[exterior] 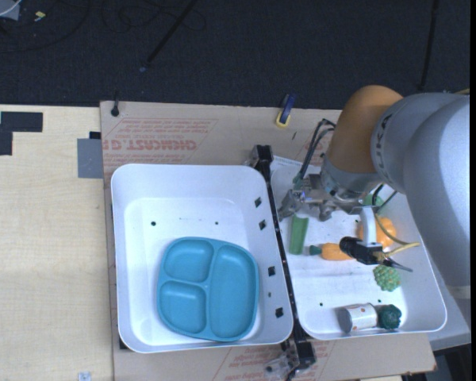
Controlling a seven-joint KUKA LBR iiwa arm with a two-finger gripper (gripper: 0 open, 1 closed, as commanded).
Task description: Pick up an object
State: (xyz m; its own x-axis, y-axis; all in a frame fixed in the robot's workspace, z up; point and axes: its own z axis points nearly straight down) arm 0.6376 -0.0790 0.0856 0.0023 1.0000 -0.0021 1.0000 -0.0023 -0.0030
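My gripper [308, 207] hangs low over the upper left part of the right bin [428, 308], open, with nothing between its fingers. Just below it lies a green stick-shaped object [298, 234], close to the bin's left wall. To the right of the stick lies a small orange carrot-like piece [331, 252]. Partly hidden behind the wrist is an orange and yellow object [385, 228]. A knobbly yellow-green item [386, 277] sits lower right. A white can with a red band [358, 317] and a dark green ball [390, 317] rest near the front wall.
The left bin [135, 213] holds a blue divided plate [208, 289]. A black divider with clips [271, 236] runs between the bins. The grey arm with its orange band [365, 133] covers the right bin's upper right corner.
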